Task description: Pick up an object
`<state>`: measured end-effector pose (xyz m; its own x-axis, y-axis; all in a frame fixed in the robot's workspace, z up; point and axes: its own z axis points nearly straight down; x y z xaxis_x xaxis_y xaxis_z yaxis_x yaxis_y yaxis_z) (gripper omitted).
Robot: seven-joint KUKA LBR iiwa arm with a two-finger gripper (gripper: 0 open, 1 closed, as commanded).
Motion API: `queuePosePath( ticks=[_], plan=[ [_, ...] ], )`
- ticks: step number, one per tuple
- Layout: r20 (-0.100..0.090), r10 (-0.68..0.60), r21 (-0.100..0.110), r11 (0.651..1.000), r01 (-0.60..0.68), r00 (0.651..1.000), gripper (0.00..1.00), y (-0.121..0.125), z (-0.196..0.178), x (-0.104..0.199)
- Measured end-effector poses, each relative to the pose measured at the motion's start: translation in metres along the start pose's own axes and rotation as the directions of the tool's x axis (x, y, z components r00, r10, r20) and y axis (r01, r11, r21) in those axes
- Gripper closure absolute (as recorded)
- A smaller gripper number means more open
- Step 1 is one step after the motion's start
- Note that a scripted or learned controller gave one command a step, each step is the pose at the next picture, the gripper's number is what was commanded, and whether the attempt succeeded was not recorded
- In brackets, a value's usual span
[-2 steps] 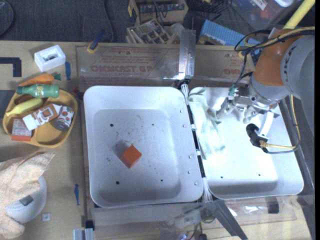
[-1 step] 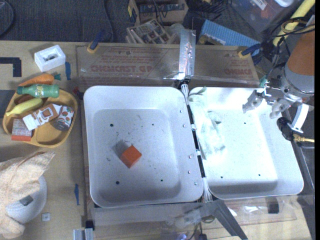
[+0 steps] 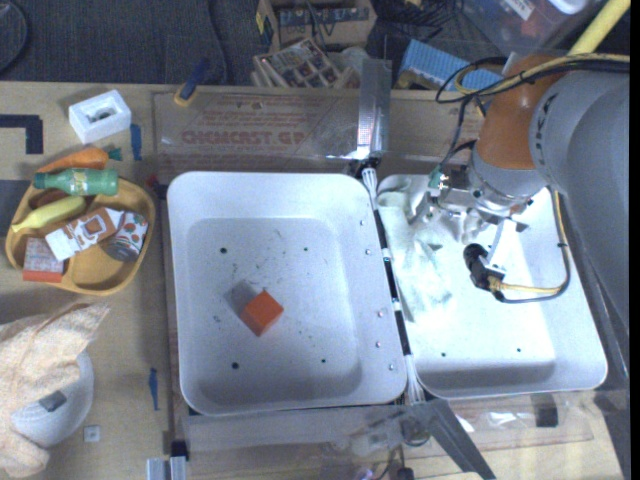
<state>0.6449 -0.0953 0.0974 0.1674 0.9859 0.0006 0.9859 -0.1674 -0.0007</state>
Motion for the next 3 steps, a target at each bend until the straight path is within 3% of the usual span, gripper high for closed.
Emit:
queuePosePath(
  ticks=[1, 2, 3],
  plan=[
    [0.002, -0.022, -0.004, 1.000, 0.022, 1.000, 0.00, -0.005, -0.063, -0.041],
    [0.003, -0.078, -0.005, 0.997, 0.078, 0.997, 0.00, -0.002, -0.080, -0.111],
    [0.000, 0.169, 0.001, 0.986, -0.169, 0.986, 0.00, -0.003, 0.004, -0.048]
  ],
)
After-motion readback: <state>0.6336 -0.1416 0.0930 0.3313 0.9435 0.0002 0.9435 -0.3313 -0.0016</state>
